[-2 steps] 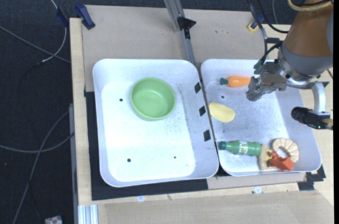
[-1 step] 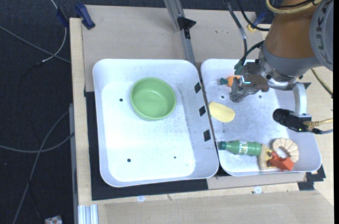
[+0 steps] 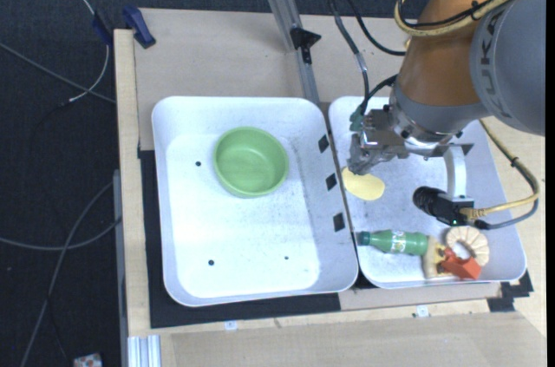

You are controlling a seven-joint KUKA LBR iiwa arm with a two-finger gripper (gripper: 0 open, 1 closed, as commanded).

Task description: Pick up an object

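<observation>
Camera view: gripper [image 3: 358,167] low in right bin [image 3: 494,183], tips right over yellow chip [image 3: 364,186]. Jaw gap: cannot tell, tips too small and dark. Chip just below jaws, hard by bin's left wall. Looks thin, flat, light, probably brittle; pinch across edges, gently. Green bottle [image 3: 395,243] well below jaws.
</observation>
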